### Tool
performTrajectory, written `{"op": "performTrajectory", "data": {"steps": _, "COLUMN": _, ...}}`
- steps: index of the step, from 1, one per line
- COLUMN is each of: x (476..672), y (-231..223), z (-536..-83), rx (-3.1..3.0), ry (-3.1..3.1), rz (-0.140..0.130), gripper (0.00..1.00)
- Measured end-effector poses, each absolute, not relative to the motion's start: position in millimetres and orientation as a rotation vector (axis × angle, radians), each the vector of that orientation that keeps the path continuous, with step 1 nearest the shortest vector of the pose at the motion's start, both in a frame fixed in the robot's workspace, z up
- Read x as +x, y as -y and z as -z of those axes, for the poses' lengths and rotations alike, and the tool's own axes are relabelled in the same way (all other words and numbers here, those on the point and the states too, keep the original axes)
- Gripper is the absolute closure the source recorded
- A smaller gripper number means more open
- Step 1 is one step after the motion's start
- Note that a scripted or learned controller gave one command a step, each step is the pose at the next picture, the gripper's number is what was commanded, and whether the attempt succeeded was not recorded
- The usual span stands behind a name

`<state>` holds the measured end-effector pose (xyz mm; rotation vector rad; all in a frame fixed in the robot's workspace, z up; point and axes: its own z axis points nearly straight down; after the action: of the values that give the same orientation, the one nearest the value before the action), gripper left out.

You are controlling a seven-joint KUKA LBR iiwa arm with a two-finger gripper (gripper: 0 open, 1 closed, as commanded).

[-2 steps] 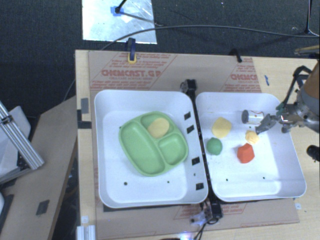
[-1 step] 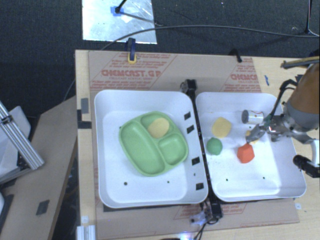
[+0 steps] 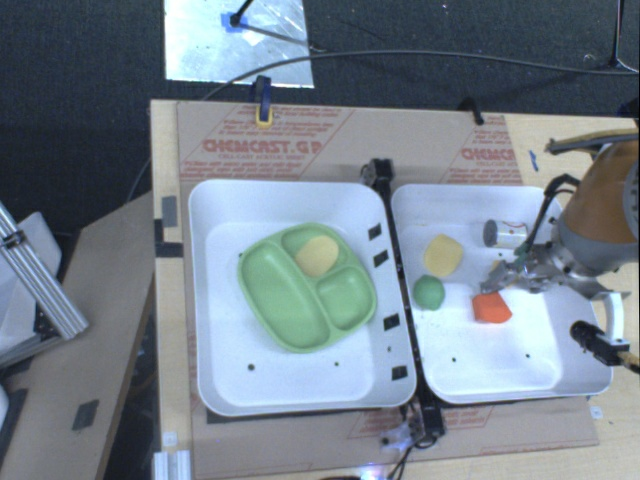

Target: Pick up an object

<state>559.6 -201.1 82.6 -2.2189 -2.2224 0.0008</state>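
Orange block (image 3: pixel 491 309): lying in the right bin (image 3: pixel 500 373), near its middle, just below the gripper (image 3: pixel 512 276). Gripper fingers: blurred against the bin floor, so whether they are spread or closed cannot be told; nothing is seen pinched between them. Green ball (image 3: pixel 429 292): set left of the block, near the bin's left wall. Yellow piece (image 3: pixel 443 255): placed just above the ball. Grey cylinder (image 3: pixel 503 233): found near the back wall. Left bin (image 3: pixel 215 268): occupied by a green divided plate (image 3: pixel 285 308), a yellow item (image 3: pixel 317 255) resting in its upper compartment.
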Motion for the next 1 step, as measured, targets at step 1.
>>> {"op": "performTrajectory", "data": {"steps": 1, "x": 561.0, "y": 201.8, "z": -95.7, "rx": -2.223, "ry": 2.226, "rz": 0.002, "gripper": 1.00}}
